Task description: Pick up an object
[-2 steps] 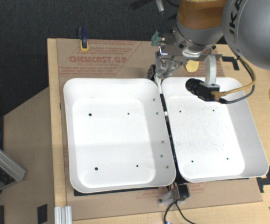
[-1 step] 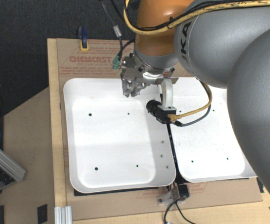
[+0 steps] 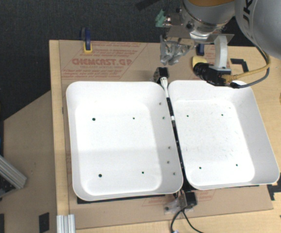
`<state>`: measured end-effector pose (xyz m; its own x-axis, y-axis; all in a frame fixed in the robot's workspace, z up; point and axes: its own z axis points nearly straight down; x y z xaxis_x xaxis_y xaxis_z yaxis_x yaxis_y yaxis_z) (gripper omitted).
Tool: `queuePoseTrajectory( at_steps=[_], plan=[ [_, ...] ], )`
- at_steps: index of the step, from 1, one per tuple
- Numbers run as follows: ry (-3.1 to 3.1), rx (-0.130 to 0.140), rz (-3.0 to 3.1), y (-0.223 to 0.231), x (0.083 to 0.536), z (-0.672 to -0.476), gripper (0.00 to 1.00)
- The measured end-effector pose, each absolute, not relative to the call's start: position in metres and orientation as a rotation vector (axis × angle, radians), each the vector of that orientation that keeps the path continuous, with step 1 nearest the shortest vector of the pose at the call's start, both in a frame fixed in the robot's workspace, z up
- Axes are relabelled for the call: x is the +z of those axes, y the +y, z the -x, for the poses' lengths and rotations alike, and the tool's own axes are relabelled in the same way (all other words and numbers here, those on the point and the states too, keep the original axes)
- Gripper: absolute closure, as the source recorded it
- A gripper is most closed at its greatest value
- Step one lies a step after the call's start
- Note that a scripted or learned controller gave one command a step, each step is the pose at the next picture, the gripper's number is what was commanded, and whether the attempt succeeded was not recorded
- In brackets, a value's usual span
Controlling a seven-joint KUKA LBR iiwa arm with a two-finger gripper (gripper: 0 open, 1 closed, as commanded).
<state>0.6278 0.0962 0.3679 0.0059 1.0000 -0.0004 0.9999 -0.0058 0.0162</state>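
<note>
Left bin (image 3: 77, 144) beside right bin (image 3: 262, 144), edges touching; end effector (image 3: 172, 55) behind their junction.

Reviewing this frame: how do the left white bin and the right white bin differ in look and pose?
The left shallow white plastic bin shows a brighter lit band over its near half, while the right shallow white plastic bin is evenly lit with faint grey speckling. The left bin sits squarer to the view; the right bin is turned slightly, its near right corner overhanging the brown board. Both have four small dark dots and rounded corners.
</note>
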Motion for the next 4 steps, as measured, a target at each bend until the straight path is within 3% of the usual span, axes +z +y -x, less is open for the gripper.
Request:
queuePoseTrajectory(
  at_steps=[1, 2, 3, 4],
  plan=[
    [2.229, -0.013, -2.224, 0.13, 0.275, -0.665, 1.0],
    [2.213, 0.008, -2.221, 0.089, 0.324, -0.667, 1.0],
    [2.236, -0.01, -2.219, 0.17, 0.246, -0.65, 1.0],
    [2.217, 0.01, -2.219, 0.151, 0.298, -0.652, 1.0]
  ],
)
